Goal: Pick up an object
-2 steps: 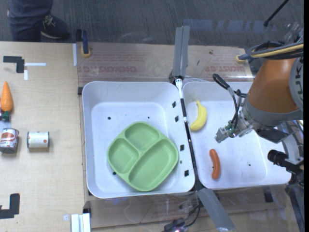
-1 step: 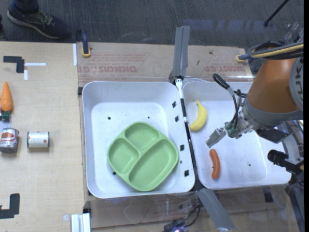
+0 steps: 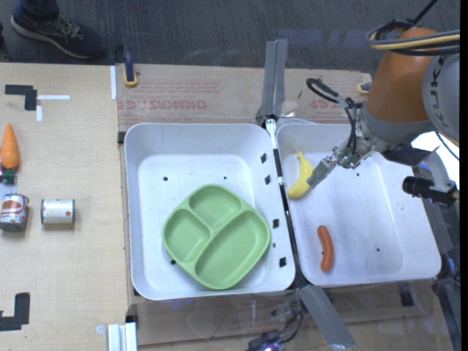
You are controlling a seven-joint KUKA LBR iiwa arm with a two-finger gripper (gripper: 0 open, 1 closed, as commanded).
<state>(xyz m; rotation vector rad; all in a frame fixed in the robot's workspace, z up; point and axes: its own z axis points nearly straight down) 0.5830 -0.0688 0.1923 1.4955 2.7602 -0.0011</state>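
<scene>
A yellow banana lies at the upper left of the right bin, close to the divider between the bins. My gripper reaches down from the right at a slant, and its tip sits against the banana's right side. Whether the banana is held cannot be made out. An orange-red sausage lies lower in the same bin, well apart from the gripper. A green divided plate rests in the left bin.
The arm's orange band and grey wrist hang over the right bin's upper right corner. On the bench left of the bins lie a carrot and two small cans. A metal post stands behind the divider.
</scene>
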